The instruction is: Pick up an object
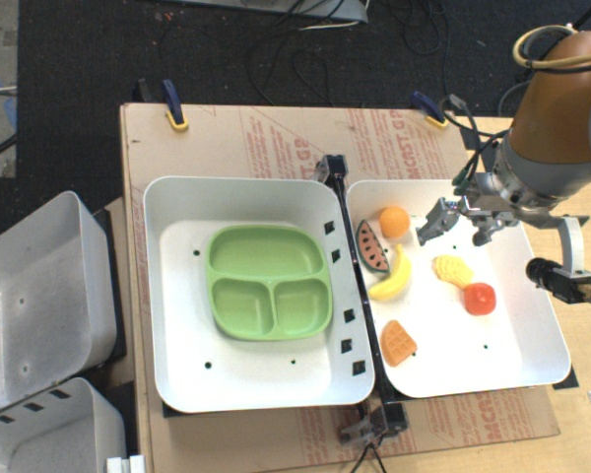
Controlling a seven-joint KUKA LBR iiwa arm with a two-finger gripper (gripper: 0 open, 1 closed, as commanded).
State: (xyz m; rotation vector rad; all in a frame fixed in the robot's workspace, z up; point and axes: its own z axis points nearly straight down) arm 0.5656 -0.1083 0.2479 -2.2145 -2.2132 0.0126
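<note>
Two white bins sit side by side on the surface. The left bin (177, 225) holds a green divided tray (270, 282); the right bin (532, 358) holds the toy food. A banana (394, 278) lies with its long axis running from lower left to upper right, curved, its upper tip beside a watermelon slice (373, 246) that stretches roughly top to bottom along the bin's left wall. An orange (394, 222) rests above them. A yellow corn piece (452, 270) lies slanted from upper left to lower right, just below the gripper (465, 222), with a red tomato (480, 299) at its lower right. A waffle-like orange piece (398, 343) sits nearer the bottom edge. The gripper hangs over the bin's upper middle, its fingers spread apart, with nothing between them.
</note>
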